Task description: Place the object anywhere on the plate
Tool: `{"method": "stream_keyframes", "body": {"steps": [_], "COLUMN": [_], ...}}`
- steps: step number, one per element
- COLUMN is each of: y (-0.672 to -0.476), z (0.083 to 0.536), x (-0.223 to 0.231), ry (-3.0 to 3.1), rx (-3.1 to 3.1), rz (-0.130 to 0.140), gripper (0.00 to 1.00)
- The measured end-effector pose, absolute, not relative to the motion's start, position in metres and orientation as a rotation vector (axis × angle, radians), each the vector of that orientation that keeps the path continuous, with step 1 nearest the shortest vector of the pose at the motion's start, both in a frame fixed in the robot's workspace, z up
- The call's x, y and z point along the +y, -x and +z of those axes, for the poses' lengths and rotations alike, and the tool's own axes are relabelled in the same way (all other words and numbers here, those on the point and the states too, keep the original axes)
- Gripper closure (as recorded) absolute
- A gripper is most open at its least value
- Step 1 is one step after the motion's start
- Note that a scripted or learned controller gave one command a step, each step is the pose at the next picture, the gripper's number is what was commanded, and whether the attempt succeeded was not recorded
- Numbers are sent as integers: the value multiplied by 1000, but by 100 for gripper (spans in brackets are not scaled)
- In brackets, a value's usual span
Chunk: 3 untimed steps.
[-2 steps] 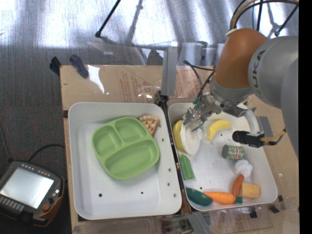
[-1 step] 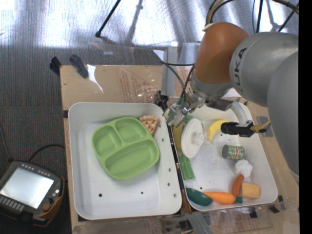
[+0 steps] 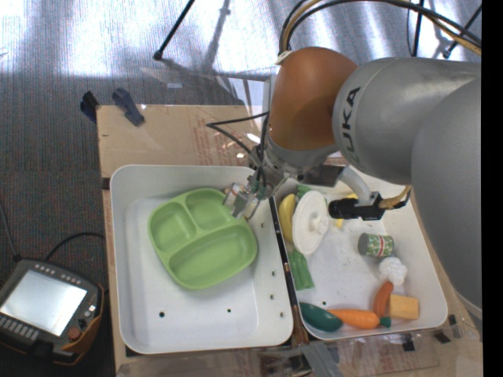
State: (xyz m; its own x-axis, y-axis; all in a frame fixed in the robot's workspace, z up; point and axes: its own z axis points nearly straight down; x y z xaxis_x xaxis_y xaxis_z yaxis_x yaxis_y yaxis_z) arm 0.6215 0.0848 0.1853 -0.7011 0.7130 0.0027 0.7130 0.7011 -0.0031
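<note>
A light green divided plate (image 3: 203,238) lies in the left white bin (image 3: 141,320), tilted toward the bin's upper right. My gripper (image 3: 244,198) hangs low over the plate's far right corner, close to the wall between the two bins. The orange wrist band and grey arm hide most of what is above it. Whether any object is in the gripper is too small and shadowed to make out.
The right bin (image 3: 428,289) holds a banana (image 3: 287,214), a white disc-shaped piece (image 3: 311,222), a small can (image 3: 376,246), a carrot (image 3: 357,318), a cheese wedge (image 3: 405,307) and several other toy foods. A handheld controller (image 3: 47,305) sits at the lower left, off the bench.
</note>
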Motion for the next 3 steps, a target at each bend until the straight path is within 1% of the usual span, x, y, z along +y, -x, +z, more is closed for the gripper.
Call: {"method": "stream_keyframes", "body": {"steps": [1,2,3], "y": [-588,-586,-608], "z": [372,251,327], "x": [37,122,41], "ry": [927,1019,766], "rx": [-3010,-2954,-3049], "rz": [-5,13,-1], "gripper": [100,100,100]}}
